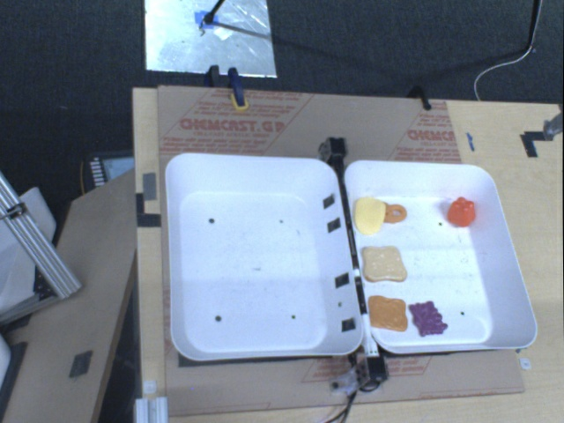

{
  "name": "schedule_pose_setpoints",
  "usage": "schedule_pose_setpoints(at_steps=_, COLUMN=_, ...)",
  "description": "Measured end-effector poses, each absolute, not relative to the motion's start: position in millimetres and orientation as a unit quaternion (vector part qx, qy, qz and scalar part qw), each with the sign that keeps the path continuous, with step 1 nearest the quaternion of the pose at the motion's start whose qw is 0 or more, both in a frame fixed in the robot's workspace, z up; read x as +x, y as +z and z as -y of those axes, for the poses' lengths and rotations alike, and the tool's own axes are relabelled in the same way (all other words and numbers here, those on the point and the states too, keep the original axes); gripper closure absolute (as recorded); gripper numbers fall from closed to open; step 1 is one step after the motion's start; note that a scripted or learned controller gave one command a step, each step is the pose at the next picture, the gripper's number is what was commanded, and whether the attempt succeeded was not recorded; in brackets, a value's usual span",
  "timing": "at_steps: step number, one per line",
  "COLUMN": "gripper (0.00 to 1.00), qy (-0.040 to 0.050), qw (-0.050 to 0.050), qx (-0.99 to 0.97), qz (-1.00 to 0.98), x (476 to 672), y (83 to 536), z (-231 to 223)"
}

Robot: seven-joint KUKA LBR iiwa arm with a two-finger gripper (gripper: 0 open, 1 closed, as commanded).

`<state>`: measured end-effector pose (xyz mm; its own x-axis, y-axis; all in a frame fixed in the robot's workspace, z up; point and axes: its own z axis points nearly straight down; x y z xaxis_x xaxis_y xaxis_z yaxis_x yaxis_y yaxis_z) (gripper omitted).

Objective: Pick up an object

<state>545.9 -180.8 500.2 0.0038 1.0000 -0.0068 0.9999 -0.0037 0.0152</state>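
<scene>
Two white bins lie side by side on a printed cardboard sheet (264, 117) that covers the worktop (493, 117), seen from above at a slant.

Left bin (256, 263): bare white floor with a few small dark dots.

Right bin (493, 263): six small toy foods.
- A yellow piece (370, 215) lies at the far left, close to the wall shared with the left bin.
- An orange ring (395, 212) touches the right side of the yellow piece.
- A red piece (461, 211) sits alone to the far right, well apart from the others.
- A tan slice (383, 263) lies flat just nearer than the yellow piece, along the left wall.
- A brown slice (388, 313) lies in the near left corner.
- A purple cluster (428, 318) lies just to the right of the brown slice, nearly touching it.

All six rest on the bin floor.

A row of small dark clips (336, 226) runs along the seam between the bins. Beyond the worktop, a shiny square plate (176, 33) lies on the dark floor, and a blue clamp (235, 83) grips the far edge of the cardboard. A thin white cable (507, 60) curls at the far right.

The state of the hand cannot be told.
</scene>
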Motion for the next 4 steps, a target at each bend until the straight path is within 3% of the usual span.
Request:
schedule_pose_setpoints(at_steps=1, gripper=0.00, qy=0.0011, qw=0.003, qx=0.708, qz=-0.706, x=490.5, y=538, z=208)
schedule_pose_setpoints(at_steps=2, gripper=1.00, qy=0.0015, qw=0.005, qx=0.705, qz=-0.709, x=493.5, y=547, z=207)
schedule_pose_setpoints(at_steps=4, gripper=1.00, qy=0.0015, qw=0.000, qx=0.702, qz=-0.712, x=515.8, y=523, z=28)
